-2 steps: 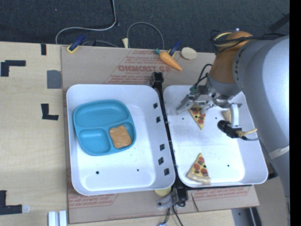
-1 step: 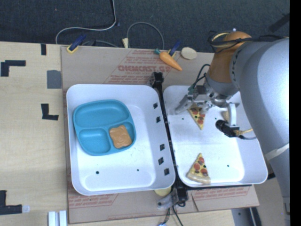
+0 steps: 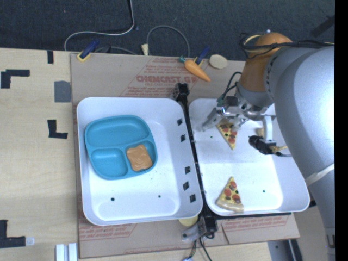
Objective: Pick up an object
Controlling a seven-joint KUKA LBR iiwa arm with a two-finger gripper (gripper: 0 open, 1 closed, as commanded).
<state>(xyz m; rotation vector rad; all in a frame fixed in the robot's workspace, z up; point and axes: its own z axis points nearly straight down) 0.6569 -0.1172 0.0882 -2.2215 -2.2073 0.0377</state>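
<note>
Two white bins sat on the worktop; the right bin [image 3: 272, 189] was the landmark. At its far edge, the gripper [image 3: 228, 115] hung directly over a pizza slice [image 3: 229, 134], whose long axis ran toward the bin's near edge. Whether it was gripping the slice could not be told.
</note>
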